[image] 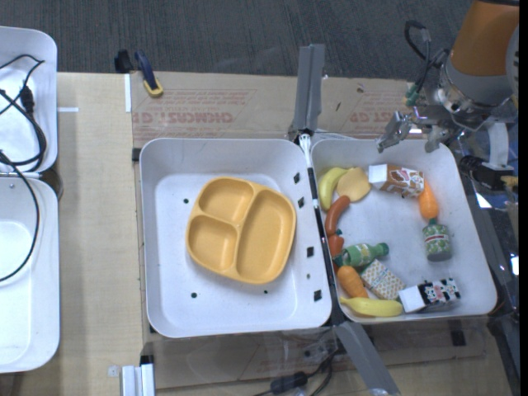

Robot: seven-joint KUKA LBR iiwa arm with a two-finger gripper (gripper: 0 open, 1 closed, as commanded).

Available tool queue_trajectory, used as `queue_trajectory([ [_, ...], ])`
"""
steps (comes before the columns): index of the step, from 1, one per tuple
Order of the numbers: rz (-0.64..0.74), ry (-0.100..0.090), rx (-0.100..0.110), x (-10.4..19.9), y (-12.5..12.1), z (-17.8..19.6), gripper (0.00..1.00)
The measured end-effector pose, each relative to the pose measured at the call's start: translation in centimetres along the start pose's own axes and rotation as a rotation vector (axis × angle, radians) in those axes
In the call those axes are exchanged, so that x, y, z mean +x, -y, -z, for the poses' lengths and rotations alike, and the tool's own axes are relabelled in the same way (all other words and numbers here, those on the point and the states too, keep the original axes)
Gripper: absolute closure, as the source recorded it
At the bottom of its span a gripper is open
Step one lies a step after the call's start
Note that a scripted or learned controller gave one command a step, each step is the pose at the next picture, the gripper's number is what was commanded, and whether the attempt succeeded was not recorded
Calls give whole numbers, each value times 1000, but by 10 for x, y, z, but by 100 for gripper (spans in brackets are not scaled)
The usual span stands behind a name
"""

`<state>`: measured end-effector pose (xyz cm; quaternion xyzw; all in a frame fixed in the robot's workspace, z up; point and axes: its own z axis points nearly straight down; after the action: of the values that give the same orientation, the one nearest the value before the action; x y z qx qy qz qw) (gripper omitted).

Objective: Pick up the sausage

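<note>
Camera view — sausage point(337, 214) beside banana point(329, 184), fingers point(393, 138) spread wide above the bin's point(470, 221) far rim.

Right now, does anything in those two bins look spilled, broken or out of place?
Nothing looks spilled or broken. The yellow plate lies flat in the left bin. The right bin holds a loose jumble of toy food, the sausage lying by a banana near the divider. The pincer hovers over that bin's far rim.

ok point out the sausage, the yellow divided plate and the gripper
sausage point(336, 214), camera view, middle of its red length
yellow divided plate point(241, 229), camera view, ridge between compartments
gripper point(410, 133), camera view, midway between its fingertips
</note>
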<state>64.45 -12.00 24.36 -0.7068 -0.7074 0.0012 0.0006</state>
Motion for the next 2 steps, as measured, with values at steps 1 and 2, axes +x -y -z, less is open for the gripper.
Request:
queue_trajectory([
  [1,347,0,-2,27,-15,-91,0],
  [2,347,0,-2,5,-10,-152,0],
])
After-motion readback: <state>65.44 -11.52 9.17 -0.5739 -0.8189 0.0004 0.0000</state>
